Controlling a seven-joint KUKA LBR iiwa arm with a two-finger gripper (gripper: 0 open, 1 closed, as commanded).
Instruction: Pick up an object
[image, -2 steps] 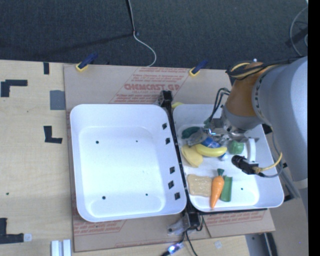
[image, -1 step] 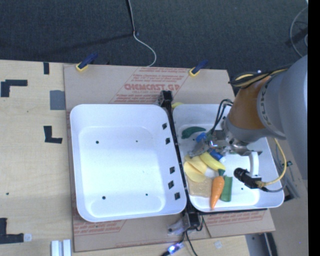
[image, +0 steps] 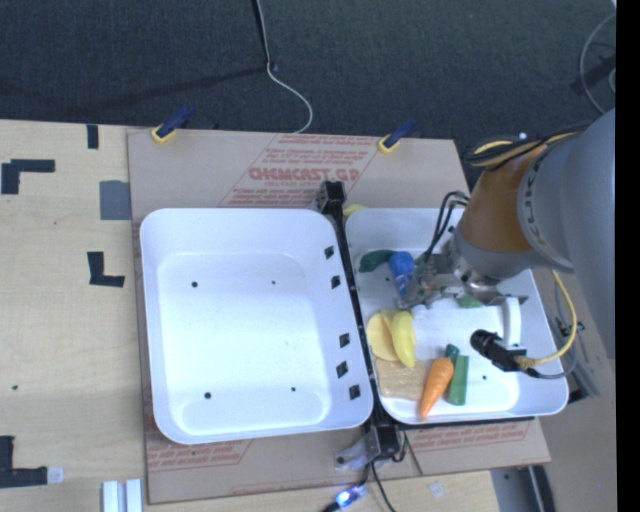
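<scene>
Tool (image: 418, 290) low in right bin (image: 535, 395) (beside blue object (image: 402, 266)).

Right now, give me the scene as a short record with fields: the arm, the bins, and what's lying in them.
arm: grey with an orange band, reaching in from the right over the right bin
gripper: low over the right bin's middle, near the blue object
left bin: white, shallow
right bin contents: blue object, dark green object, yellow banana-like pieces, orange carrot, green stick-like piece
grasp: cannot tell
</scene>
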